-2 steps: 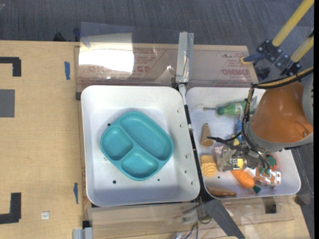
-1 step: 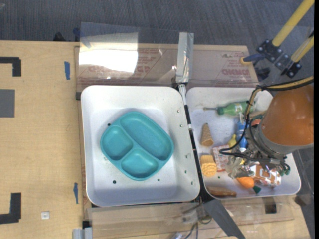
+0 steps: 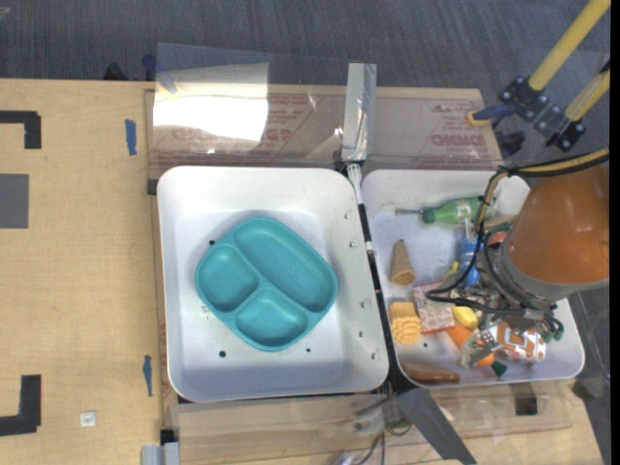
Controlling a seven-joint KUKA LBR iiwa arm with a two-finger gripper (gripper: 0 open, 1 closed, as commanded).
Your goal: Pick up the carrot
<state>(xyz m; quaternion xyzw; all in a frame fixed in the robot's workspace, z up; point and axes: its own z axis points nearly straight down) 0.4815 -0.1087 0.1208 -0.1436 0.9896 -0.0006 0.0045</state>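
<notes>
The arm [image 3: 567, 231] hangs over the carrot [image 3: 459, 337]; whether its gripper is closed, I cannot tell.

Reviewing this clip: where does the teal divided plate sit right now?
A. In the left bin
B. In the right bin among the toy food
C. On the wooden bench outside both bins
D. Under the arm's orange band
A. The teal divided plate lies inside the left bin, apart from the toy food, which is in the right bin below the arm.
</notes>
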